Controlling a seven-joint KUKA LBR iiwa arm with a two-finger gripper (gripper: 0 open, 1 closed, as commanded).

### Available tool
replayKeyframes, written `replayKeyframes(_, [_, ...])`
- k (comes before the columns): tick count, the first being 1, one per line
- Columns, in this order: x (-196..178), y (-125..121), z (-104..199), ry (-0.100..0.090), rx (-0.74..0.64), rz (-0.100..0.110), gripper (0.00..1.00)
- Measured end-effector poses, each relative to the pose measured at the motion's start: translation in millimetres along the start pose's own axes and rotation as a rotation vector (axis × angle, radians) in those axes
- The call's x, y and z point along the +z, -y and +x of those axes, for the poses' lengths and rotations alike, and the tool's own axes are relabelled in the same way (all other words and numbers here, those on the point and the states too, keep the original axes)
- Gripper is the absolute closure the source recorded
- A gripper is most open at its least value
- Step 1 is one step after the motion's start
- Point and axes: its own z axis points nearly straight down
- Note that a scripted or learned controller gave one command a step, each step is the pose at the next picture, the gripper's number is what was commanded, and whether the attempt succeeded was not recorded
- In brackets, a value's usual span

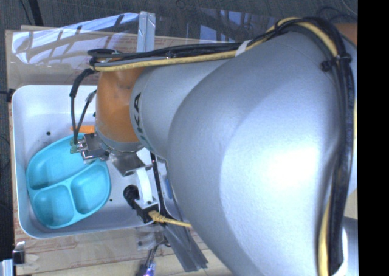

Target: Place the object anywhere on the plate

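Status: my arm (255, 147) is reaching in over the left bin (27, 101) and blocks most of the view. The wrist (115, 150), just below the orange band (112, 107), sits over the upper right rim of the blue plate (61, 189).

The plate is a three-compartment dish lying flat in the lower left of that bin. All three wells that I can see look bare.

Task object: best candidate is a small orange strip (85, 128) on the bin floor, just beside the plate's upper rim and right at the wrist's edge. It's partly hidden, so I can't say what it is, and I can't say if it's touching the plate. From here it looks off the plate, not on it.

Open or closed at the tool end: cannot tell, the wrist body covers it. I can't claim I'm holding anything.

Step, as I judge it: pick or carry phase. Placement not done.

Next move calls for:
- confirming a grasp on the strip, if there isn't one
- a short shift down-left so the load is over a well, not the rim
- a low release, since the wells are shallow and a small piece could skid out

Risk: the wrist is close to the plate rim, and a nudge could shove the plate across the bin.
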Motion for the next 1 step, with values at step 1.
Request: replayKeyframes(1, [4.7, 1.3, -1.4, 0.003, 0.040, 0.003, 1.00])
